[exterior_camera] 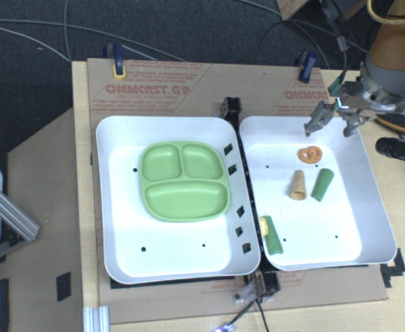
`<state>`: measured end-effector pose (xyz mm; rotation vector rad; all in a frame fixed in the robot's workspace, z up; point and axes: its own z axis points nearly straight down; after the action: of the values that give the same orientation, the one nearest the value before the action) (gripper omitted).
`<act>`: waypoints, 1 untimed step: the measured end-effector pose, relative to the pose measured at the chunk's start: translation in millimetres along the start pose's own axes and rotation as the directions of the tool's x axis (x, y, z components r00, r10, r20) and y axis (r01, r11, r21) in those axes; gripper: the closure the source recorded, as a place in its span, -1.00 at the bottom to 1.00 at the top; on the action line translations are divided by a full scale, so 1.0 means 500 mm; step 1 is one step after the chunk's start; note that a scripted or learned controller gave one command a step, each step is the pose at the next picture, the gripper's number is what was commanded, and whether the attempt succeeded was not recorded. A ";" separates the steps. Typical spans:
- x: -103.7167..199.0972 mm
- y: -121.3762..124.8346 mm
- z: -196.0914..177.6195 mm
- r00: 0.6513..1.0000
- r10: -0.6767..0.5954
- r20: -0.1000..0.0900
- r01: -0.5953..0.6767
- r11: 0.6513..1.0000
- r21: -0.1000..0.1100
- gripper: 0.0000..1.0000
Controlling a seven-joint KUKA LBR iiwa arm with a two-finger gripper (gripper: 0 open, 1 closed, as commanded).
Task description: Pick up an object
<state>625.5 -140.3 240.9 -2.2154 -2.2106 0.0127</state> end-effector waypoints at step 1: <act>0.000 0.005 -0.015 1.000 -0.002 0.002 0.003 1.000 -0.013 -1.00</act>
<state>627.9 -140.1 248.5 -2.2203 -2.2210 0.0007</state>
